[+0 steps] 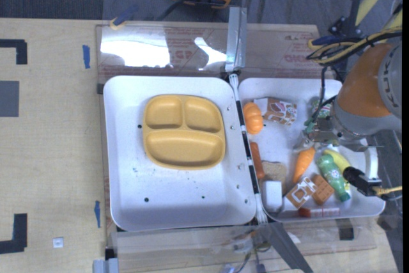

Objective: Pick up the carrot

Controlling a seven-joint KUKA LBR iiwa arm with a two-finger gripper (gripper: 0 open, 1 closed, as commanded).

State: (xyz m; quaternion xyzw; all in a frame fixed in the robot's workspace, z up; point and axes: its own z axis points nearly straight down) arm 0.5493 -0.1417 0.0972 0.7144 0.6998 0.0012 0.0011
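the carrot (303,165) lies in the right bin (289,217), not lifted yet, beside a green bottle (335,176). the jaws (321,132) hang just above its top end; i cannot tell if they are open.

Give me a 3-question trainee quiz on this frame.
1. True or false: the carrot lies in the right bin.
2. What sits in the left bin? A) yellow tray B) green bottle C) carrot
3. Fill in: the small orange pumpkin lies near the right bin's ____ wall.

Key: 1 true; 2 A, the tray; 3 left.
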